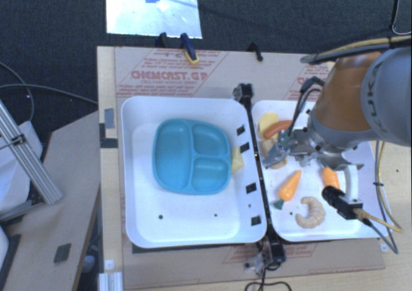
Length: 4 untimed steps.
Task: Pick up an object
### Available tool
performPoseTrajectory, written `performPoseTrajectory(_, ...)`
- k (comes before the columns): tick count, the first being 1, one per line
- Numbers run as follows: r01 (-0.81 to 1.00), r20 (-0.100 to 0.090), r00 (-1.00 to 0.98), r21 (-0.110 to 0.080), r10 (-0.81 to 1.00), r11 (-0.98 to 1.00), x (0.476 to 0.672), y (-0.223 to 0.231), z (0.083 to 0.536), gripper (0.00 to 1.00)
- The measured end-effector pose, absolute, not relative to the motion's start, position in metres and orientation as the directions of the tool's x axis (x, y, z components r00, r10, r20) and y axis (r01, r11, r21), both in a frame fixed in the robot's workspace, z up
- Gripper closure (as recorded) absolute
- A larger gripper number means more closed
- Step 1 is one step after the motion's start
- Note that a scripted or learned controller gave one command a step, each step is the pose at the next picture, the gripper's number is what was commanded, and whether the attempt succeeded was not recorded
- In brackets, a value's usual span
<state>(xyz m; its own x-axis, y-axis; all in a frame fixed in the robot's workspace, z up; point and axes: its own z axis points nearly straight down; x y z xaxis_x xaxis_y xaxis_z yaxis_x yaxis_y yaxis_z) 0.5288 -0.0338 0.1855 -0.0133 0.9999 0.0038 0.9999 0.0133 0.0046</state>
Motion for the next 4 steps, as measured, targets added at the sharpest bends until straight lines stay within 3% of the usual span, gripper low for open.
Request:
performPoseTrajectory(1,1.000,0.000,0.000,-0.002,1.000,0.000,0.491,-0.044,0.184,0.00)
performPoseTrajectory(2,1.000,0.000,-0.001,0.001,1.000,0.001,0.493,-0.044,0.184,0.00)
performPoseTrajectory(3,1.000,-0.002,0.004,-0.003,1.000,-0.004,0.485,-0.092,0.101,0.00)
performPoseTrajectory(4,1.000,0.000,-0.002,0.003,1.000,0.002,0.487,-0.089,0.115,1.00)
